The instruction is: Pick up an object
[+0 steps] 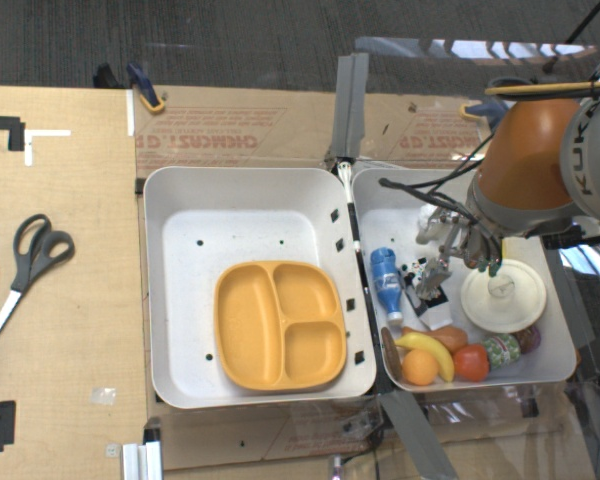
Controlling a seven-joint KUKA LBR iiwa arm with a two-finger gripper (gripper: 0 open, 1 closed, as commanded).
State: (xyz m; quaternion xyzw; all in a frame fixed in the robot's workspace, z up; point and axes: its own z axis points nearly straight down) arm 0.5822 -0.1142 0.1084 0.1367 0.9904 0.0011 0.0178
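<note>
The gripper [432,286] hung low inside the right bin [565,366]; its finger state could not be determined. Just beside it lay a blue bottle [385,280] and a white round lid [503,296]. Along the near edge sat a banana [426,347], an orange [419,368] and a tomato [471,363]. The left bin [180,268] carried a yellow divided plate [279,323].
</note>
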